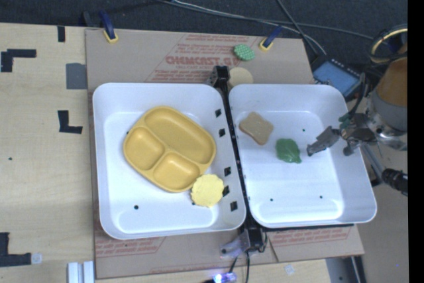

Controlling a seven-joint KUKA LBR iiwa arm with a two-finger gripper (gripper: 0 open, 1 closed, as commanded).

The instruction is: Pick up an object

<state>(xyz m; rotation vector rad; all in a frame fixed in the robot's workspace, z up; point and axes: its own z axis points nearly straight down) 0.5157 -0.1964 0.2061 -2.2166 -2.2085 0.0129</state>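
The green object (288, 150) lies in the right bin (311, 212), just right of a tan bread-like piece (256, 128). The pincer (334, 140) hangs near its right side with fingers apart, holding nothing. I judge this the approach step; next it must come over the green object, descend and close.

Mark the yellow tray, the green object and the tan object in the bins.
Yellow tray (169, 148): camera view, on the ridge where its compartments meet.
Green object (288, 150): camera view, on its middle.
Tan object (256, 128): camera view, on its top face.
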